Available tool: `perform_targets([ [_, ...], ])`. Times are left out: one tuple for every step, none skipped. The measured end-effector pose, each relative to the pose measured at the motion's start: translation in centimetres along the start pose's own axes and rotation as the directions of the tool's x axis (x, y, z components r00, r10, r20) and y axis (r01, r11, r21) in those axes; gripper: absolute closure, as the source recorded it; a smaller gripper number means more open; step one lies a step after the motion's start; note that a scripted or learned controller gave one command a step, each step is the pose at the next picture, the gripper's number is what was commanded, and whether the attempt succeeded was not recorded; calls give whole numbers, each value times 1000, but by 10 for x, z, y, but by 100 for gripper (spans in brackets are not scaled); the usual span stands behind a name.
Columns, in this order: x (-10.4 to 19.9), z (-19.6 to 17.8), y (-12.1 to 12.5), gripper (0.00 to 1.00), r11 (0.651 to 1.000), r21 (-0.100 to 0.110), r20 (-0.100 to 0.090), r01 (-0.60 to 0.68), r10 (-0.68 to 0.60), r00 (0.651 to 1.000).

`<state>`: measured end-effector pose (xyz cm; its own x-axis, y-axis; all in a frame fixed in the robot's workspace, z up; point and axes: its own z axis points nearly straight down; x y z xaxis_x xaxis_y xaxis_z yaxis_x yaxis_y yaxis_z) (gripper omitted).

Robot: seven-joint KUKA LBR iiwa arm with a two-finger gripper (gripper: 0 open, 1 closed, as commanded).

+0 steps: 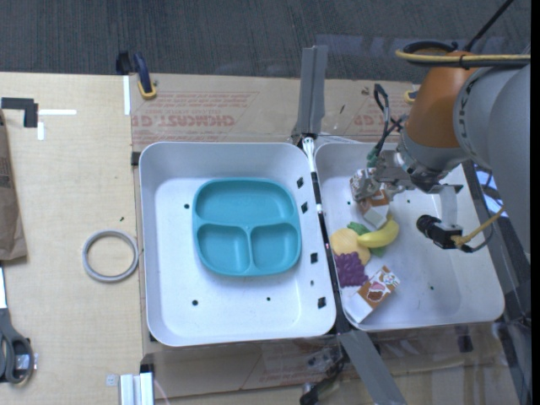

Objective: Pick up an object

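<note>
My gripper hangs low in the right bin, near its back left part. Just below it lie a yellow banana, a small green piece, a yellow lemon-like fruit and a bunch of purple grapes. A small orange and white carton rests at the bin's front left. A small orange-brown bit shows at the gripper's tip; I cannot tell whether it is held. The grey arm with its orange band reaches in from the right.
The left bin holds a teal divided plate. On the wooden bench to the left lie a grey ring, scissors and a brown bag. A metal divider stands behind the bins.
</note>
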<state>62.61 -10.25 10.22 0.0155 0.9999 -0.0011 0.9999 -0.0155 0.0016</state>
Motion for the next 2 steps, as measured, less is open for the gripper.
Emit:
perform_targets([
  [1, 9, -12, 100, 999, -2, -1, -48, 48, 999],
  [64, -133, 32, 100, 996, 3, 1, -88, 88, 996],
])
